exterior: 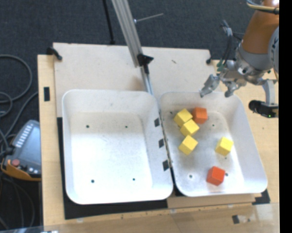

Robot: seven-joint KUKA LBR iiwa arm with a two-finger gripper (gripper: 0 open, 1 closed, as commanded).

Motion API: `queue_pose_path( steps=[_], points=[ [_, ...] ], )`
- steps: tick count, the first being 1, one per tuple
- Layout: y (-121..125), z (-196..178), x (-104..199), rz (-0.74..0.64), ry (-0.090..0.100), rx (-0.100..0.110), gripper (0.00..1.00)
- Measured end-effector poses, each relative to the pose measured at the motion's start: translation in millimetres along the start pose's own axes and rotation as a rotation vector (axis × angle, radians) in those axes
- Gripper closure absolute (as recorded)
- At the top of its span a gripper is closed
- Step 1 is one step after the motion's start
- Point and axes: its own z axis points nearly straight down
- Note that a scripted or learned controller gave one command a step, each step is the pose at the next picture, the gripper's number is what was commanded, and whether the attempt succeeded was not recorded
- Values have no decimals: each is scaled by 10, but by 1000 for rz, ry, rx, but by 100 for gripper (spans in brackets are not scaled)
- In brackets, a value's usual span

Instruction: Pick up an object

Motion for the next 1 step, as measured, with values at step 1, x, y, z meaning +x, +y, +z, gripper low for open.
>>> queue_pose_path(
  steps=[1],
  points=[
    [76, 955, 425, 3, 4, 4, 0]
  ],
)
